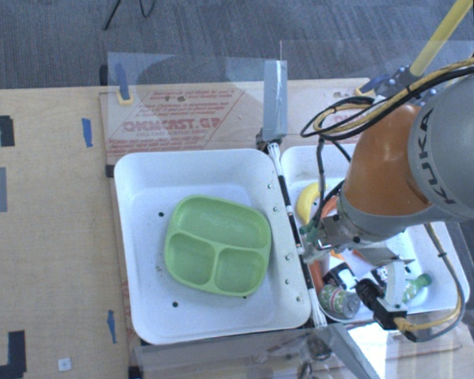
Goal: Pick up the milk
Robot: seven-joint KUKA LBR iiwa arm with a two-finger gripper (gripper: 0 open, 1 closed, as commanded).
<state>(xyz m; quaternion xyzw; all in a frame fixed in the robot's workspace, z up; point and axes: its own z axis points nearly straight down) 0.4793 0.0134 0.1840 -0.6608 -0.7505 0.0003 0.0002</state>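
Observation:
A white object with a green end lies near the front right of the right bin; it may be the milk, and the arm partly covers it. My gripper hangs low over the front left part of that bin, beneath the orange wrist band. It is beside a yellow item, and an orange carrot-like piece lies just to its left. A round silvery can sits just in front of the gripper. The arm hides much of the right bin's floor.
The left bin holds a light green divided plate near its middle. A raised rim separates the two bins. A clear panel and a cardboard sheet lie behind the bins.

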